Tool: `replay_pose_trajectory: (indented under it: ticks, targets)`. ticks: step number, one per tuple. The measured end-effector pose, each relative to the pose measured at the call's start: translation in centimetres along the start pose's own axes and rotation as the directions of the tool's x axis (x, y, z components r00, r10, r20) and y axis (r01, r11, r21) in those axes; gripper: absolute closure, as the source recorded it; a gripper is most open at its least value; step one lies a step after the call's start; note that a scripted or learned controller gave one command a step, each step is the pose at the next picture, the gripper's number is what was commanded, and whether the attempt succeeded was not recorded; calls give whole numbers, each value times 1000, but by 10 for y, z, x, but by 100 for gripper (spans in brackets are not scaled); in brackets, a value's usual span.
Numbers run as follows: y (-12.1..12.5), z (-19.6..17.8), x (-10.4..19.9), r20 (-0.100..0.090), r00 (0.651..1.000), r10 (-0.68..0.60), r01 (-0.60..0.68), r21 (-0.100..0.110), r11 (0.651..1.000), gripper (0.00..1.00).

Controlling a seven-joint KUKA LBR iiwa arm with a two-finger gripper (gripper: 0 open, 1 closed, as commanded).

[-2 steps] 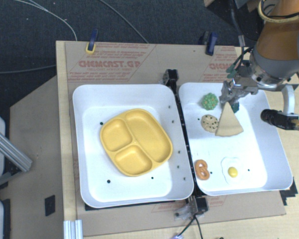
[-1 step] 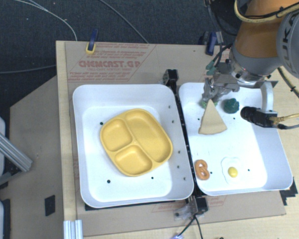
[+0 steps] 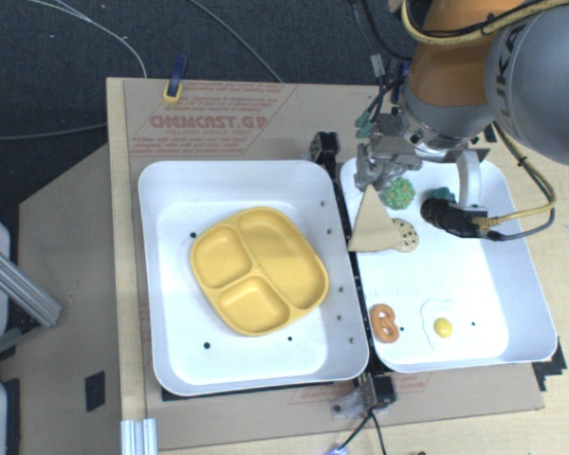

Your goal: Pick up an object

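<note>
My gripper (image 3: 377,173) hangs low over the back left corner of the right bin (image 3: 512,349). A green broccoli toy (image 3: 397,194) sits just below and to the right of it, touching or nearly touching it. A tan wedge with a holed end (image 3: 379,228) lies right in front of the gripper, along the bin's left wall. Nearer the front of the same bin lie an orange pretzel (image 3: 384,321) and a fried egg toy (image 3: 442,324). I cannot make out whether anything is held.
The left bin (image 3: 161,197) holds a yellow divided plate (image 3: 257,269) in its middle. A small teal piece (image 3: 439,195) shows to the right of the broccoli, partly hidden. The arm's orange band and grey body (image 3: 474,45) cover the back of the right bin.
</note>
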State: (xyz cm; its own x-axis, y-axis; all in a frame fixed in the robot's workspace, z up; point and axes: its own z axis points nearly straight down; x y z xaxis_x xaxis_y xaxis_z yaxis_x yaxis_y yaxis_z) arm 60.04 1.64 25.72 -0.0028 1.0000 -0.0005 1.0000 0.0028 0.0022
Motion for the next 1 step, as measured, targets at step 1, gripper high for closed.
replay_pose_trajectory:
  ticks: [1]
  targets:
    - [0,21,57,-2,1000,-2,2,7,1000,100]
